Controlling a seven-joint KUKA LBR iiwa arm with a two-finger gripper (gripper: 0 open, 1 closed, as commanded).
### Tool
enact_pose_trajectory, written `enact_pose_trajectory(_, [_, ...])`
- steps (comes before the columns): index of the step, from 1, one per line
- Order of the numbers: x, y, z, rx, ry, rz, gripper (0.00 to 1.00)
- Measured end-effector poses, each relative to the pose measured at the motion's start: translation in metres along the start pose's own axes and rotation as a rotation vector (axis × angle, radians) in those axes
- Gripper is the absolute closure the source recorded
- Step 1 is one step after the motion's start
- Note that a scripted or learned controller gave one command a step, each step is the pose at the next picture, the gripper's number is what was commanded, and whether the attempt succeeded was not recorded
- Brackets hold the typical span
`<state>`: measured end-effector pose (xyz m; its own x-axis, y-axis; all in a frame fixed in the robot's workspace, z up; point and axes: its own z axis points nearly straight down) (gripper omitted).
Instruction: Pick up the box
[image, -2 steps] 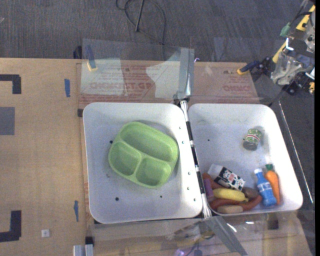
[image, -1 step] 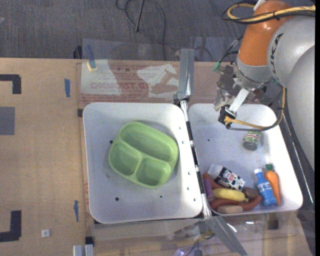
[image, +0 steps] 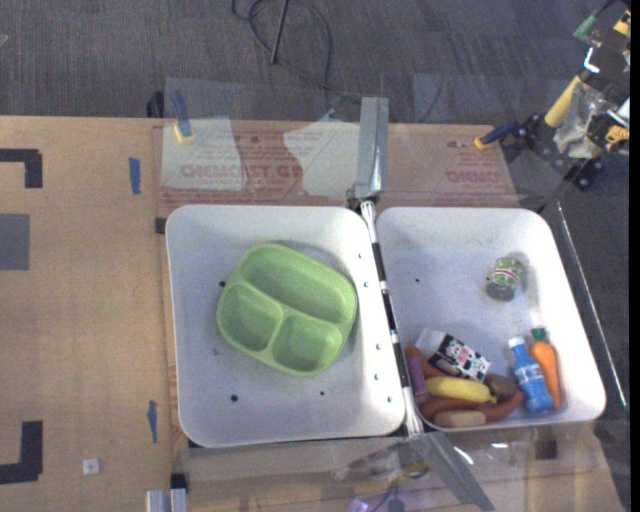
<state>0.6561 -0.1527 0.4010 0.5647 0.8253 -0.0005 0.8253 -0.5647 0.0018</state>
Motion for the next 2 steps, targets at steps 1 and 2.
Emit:
enact_pose_trajectory(1, [0.087, -0.093, -0.002, 0.004, 0.0, -0.208, 1.0])
enact_pose_trajectory(2, [0.238, -0.15, -0.035, 0.001, 0.002, -0.321, 1.0])
